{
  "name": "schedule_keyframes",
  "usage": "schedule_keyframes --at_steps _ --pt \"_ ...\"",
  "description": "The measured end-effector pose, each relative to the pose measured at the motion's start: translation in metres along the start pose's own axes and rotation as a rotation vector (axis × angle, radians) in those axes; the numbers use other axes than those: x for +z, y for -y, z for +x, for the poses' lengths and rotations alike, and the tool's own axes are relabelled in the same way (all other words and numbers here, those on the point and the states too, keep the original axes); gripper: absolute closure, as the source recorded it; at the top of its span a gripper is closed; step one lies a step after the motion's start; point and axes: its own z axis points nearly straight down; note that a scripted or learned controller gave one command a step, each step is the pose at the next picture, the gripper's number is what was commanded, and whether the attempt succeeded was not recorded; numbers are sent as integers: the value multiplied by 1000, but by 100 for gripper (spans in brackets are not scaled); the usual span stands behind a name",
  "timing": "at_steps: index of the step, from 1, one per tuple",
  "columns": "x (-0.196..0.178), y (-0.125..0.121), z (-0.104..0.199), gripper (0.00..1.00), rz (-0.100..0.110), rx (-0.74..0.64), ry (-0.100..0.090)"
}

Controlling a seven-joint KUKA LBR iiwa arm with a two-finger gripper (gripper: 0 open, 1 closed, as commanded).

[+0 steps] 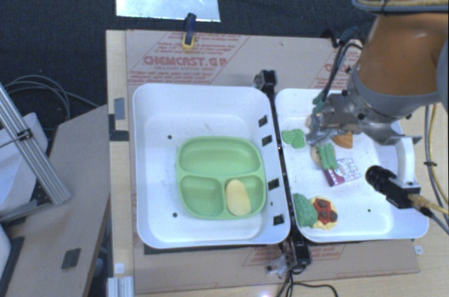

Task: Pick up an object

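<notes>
Under the gripper (324,128) in the right bin (372,218), that small green toy (294,139) looks light, rigid, slippery; grab its middle. Can't tell the jaws' state.

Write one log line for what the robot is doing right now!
arm: over right bin | tool: low above toy food, grip unclear | tray: left bin, yellow piece in its lower right slot | pick: not yet seen

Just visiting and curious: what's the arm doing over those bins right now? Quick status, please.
Gripper low over right bin, among the toy food. Nothing seen held. Green piece and striped piece close beside it. Yellow piece sits in green tray, left bin.
</notes>
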Motion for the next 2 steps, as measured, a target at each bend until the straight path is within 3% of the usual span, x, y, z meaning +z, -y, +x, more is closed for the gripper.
schedule_keyframes --at_steps 1,2 --pt "150 -6 52 100 18 5 2" --pt "193 -8 -166 100 9 27 12"
